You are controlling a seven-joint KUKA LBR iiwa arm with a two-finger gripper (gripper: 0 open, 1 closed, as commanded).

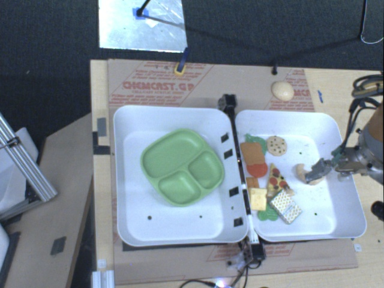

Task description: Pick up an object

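You see two bins: left bin (pixel 129 221) holds one green tray (pixel 182 166); right bin (pixel 336 221) holds toy foods along left edge. Gripper (pixel 313 174) near right edge, open or closed: can't tell.

Bright, even overhead light washes the two shallow white plastic bins (pixel 180 116) nearly to glare, and shadows stay faint. A shiny silver foil sheet (pixel 142 17) reflects in mottled patches. The whole picture is soft and grainy, and the dark carpet floor (pixel 42 47) is dim.
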